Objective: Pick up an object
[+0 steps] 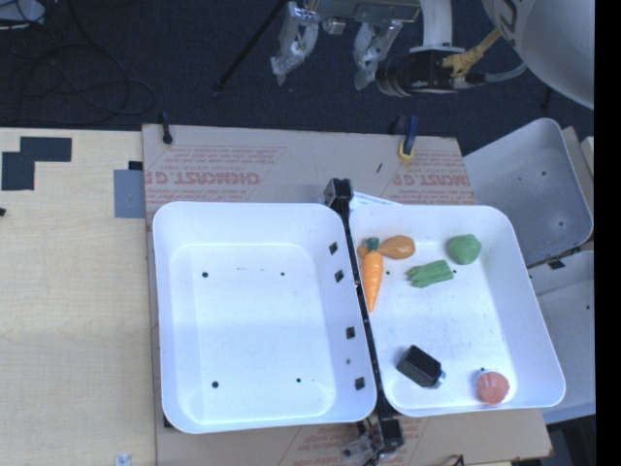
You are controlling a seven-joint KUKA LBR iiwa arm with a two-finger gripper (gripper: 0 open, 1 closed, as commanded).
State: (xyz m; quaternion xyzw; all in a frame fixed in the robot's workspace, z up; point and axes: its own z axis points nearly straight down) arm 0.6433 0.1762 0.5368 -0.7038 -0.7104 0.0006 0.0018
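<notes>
Carrot [372, 278] lies against the right bin [524, 289]'s inner wall, touching an orange piece [396, 248]; the gripper [333, 51] hangs open and empty beyond the bench's far edge. A descent there risks striking the wall.

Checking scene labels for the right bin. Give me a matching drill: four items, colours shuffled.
Items:
1. carrot
2. box
3. ball
4. round lump near the far rim

Colours:
A. black
B. green
C. orange
D. reddish pink

Pairs: 1-C, 2-A, 3-D, 4-B
</notes>
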